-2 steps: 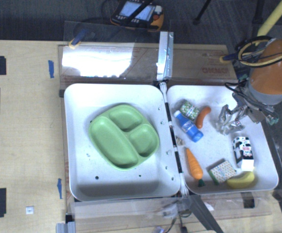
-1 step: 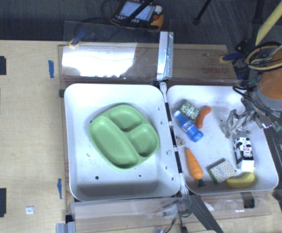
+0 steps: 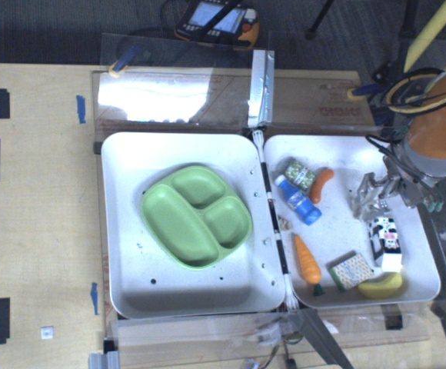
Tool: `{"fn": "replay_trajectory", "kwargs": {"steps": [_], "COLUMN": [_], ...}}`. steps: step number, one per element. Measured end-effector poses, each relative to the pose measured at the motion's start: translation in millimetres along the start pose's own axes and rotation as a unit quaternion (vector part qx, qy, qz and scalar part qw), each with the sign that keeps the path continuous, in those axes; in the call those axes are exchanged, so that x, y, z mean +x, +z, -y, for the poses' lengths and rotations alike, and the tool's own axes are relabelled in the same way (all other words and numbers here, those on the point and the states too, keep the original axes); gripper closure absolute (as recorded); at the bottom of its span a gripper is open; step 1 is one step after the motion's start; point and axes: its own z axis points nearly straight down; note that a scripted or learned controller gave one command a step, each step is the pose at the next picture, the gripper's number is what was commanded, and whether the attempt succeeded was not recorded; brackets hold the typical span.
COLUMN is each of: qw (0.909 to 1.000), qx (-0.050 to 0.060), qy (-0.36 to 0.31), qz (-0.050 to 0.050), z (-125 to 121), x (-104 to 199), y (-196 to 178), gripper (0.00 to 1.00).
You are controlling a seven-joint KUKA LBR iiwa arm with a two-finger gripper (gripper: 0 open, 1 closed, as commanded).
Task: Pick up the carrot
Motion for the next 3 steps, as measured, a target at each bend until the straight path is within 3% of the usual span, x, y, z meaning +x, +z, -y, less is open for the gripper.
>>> {"fn": "replay_trajectory", "kwargs": {"steps": [1, 2, 3], "qw": [0.9933, 0.9933, 0.9961], "qx": [0.001, 0.000, -0.001], "qy": [0.115, 0.115, 0.088], "qz": [0.001, 0.001, -0.002], "z": [5.7, 5.6, -54.1], "x": [12.3, 12.3, 81.3], "y": [-65.1, -65.1, -55.0], "gripper": [1.00, 0.00, 0.00]}}
